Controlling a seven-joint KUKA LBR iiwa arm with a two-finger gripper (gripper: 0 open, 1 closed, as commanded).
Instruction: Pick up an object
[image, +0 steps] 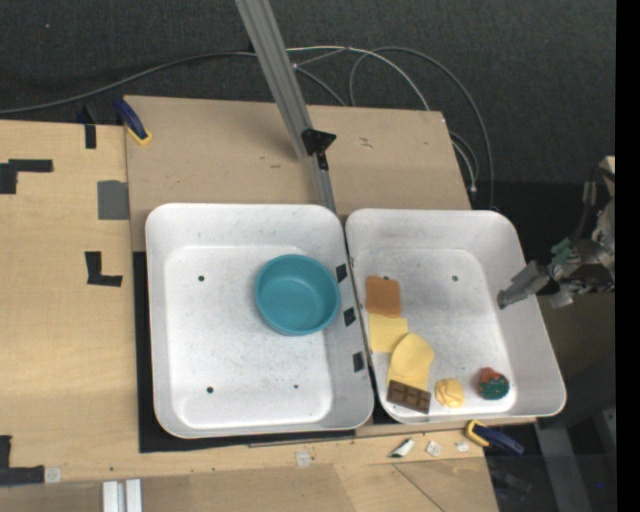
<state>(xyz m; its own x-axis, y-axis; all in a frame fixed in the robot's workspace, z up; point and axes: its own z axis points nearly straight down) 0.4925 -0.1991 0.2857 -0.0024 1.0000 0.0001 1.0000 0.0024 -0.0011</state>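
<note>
Down at the right bin's (500, 235) near edge sit a brown block (408, 396), a yellow lump (450, 392) and a red-green ball (491, 382). Over its right rim hangs the gripper (520, 288); its state I cannot tell. Left bin (180, 235) holds a blue bowl (296, 294).

Pretty clearly a robotics lab setup I'm driving here, not anybody's kitchen: two white bins (245, 222) sit side by side on a plywood bench (60, 200) with black tape marks (95, 268) stuck near its left edge. A bare aluminium strut (285, 85) slants in over the bench's far edge, loose black cables (400, 65) loop across the dark floor behind it, and little blue-and-yellow clamps (133, 120) pinch the board at its far left corner and near edge. The stuff in the bins is toy food (400, 350) and a teal plastic bowl (296, 293), test props basically.
</note>
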